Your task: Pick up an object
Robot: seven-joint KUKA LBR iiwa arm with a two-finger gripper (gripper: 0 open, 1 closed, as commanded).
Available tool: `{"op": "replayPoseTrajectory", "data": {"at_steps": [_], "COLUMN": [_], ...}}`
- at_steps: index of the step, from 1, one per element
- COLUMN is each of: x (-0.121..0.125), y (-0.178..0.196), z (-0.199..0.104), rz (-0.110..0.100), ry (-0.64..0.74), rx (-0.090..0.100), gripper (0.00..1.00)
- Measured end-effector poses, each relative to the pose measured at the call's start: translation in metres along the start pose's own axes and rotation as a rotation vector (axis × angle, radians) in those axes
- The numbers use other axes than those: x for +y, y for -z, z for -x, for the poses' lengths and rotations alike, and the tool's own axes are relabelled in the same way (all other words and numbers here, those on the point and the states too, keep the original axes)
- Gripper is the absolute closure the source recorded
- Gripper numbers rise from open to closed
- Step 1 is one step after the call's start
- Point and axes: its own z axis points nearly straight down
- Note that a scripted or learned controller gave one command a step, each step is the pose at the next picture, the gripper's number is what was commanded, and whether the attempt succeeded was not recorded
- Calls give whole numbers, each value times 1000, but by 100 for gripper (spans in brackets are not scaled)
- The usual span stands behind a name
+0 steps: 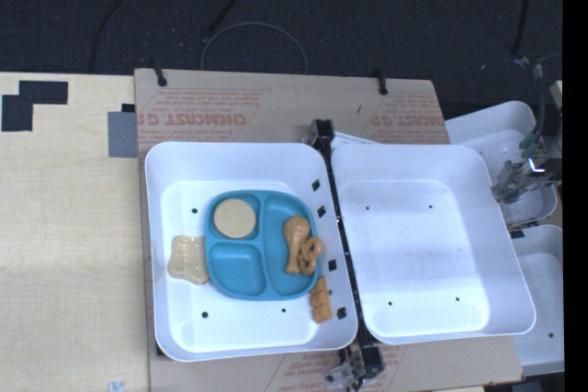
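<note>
The gripper (525, 172) waits beyond the right bin (496, 197); its finger state cannot be told. The pretzel (303, 245) on the blue tray (241, 271) suits a centred, vertical descent.

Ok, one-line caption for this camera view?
Blue divided plate with a round cracker and tan pieces in the left bin; right bin beside it; hand off right.
</note>
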Motion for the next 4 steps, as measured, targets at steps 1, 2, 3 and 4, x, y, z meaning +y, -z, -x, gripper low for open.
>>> {"op": "replayPoseTrajectory", "data": {"at_steps": [1,2,3,4], "x": [10,19,32,42], "y": [1,-1,-5,-22], "z": [-52,-102,-146,-184], "rz": [-4,-5,-5,-7], "ry": [3,3,1,1], "rx": [3,3,1,2], "gripper": [100,100,100,100]}}
